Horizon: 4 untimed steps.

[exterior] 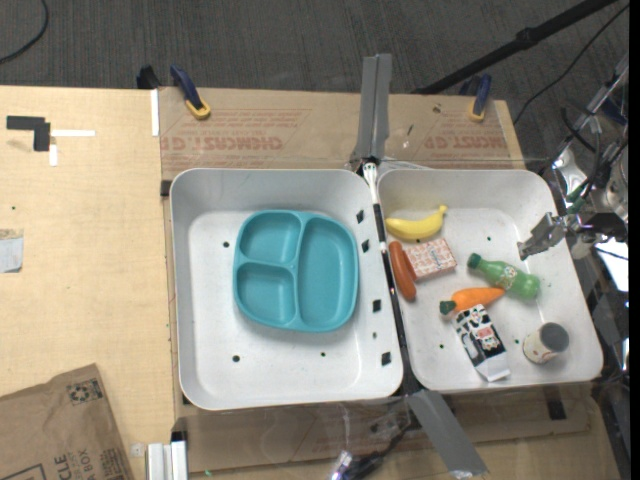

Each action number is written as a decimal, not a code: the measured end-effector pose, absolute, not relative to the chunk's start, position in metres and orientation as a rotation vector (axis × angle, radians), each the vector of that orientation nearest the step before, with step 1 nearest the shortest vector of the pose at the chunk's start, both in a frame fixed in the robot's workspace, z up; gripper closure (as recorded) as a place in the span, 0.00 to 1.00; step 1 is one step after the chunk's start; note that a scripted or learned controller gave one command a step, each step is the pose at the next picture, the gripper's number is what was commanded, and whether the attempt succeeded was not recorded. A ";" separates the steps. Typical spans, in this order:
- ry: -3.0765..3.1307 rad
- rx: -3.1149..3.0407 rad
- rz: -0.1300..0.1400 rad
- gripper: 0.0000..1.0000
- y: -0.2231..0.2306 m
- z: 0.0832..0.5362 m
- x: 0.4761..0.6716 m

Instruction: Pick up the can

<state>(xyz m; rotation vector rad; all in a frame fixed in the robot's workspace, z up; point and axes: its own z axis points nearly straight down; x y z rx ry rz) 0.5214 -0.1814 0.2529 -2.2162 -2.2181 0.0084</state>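
Can (546, 343) small, beige, on its side, right bin (575, 368) corner, fingers (535, 240) state unclear

Floor (250, 18): dark grey carpet, black cables trailing across.
Bench (80, 268): pale wood top.
Cardboard sheet (270, 133): under the bins, held by blue clamps (188, 90) at the far edge.
Cardboard box (55, 428): near left corner.

bench (80, 268) | two white bins (190, 298) (570, 298) | cardboard sheet (300, 133)
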 end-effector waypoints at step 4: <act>-2.582 -1.781 0.001 0.00 -0.222 0.089 0.478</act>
